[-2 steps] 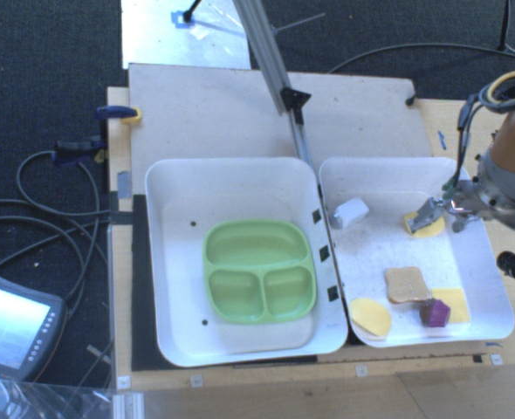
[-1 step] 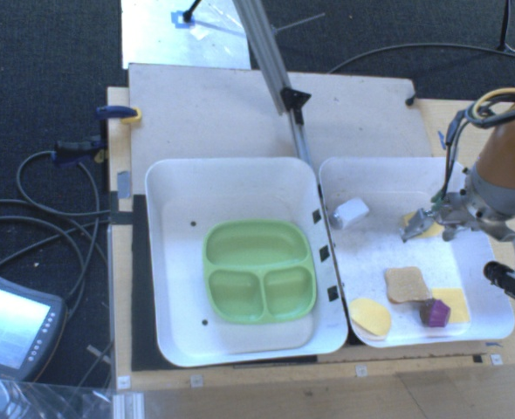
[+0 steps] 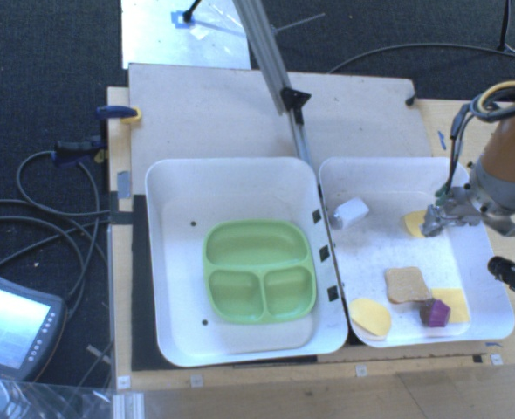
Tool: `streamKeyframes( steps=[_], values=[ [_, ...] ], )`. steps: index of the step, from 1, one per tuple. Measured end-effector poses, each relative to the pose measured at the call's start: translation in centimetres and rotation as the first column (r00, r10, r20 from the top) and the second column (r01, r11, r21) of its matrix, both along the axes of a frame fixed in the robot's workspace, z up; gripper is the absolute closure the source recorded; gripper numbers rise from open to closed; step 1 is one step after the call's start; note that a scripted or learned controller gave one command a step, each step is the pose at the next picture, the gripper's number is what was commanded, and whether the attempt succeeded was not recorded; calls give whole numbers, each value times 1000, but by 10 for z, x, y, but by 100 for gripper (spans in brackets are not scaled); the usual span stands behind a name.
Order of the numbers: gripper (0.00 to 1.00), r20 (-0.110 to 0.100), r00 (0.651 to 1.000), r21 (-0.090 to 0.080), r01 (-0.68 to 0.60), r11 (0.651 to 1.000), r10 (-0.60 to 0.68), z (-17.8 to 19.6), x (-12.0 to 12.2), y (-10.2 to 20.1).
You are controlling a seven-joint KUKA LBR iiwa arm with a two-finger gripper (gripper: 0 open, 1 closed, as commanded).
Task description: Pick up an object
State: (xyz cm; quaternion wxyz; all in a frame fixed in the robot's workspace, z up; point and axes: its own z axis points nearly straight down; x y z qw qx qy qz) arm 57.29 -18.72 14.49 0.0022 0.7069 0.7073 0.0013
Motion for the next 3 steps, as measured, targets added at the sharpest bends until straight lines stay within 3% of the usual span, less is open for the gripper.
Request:
streamKeyframes(
  steps=[2, 3],
  values=[
    [100, 2, 1000, -1, -4, 1000, 4, 105, 2, -10],
    [100, 0, 1000, 3, -11, 1000, 11, 114, 13, 43]
  ],
)
